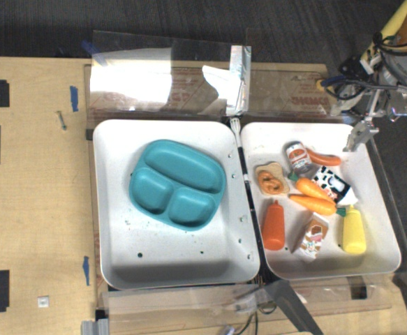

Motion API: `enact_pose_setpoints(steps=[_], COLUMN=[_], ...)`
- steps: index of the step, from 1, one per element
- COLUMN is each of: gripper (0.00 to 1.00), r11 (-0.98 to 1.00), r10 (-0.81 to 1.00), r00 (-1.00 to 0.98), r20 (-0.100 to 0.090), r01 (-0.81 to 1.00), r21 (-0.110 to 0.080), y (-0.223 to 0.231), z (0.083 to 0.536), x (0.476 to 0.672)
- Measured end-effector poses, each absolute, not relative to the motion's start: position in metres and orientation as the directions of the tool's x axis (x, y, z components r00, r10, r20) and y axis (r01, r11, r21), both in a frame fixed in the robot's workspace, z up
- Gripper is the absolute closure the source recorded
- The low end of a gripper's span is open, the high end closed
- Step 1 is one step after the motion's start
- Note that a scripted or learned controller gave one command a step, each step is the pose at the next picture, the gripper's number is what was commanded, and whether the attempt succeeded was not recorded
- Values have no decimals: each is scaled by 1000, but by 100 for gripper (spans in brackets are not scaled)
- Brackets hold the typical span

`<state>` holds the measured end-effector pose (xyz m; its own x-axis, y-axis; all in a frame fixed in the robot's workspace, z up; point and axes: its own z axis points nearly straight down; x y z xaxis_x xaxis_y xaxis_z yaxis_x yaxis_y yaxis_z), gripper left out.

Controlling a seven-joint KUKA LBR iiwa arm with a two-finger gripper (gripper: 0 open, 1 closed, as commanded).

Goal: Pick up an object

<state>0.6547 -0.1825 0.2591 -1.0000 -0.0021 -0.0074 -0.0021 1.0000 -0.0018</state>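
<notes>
The right bin holds several toy foods. A red can lies beside a sausage, with a pretzel-topped bread slice to their left. Two carrots lie next to a black-and-white piece. Nearer the front are an orange-red bottle, a small carton and a yellow bottle. My gripper hangs over the bin's far right corner, above and to the right of the sausage, holding nothing that I can see.
A teal divided plate lies in the left bin. A clear plastic sheet stands behind the bins. Cables trail by the arm at the upper right. Brown bench stretches to the left.
</notes>
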Motion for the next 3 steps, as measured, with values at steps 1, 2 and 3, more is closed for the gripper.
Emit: enact_pose_setpoints(steps=[1, 2, 3], gripper=[0, 0, 0], r11=[1000, 997, 1000], r10=[-4, 82, 25], r00=[-1000, -997, -1000], r20=[-25, 8, -10], r01=[-4, 82, 25], r21=[-5, 0, -2], y=[-195, -115, -133], z=[125, 90, 89], x=[670, 666, 606])
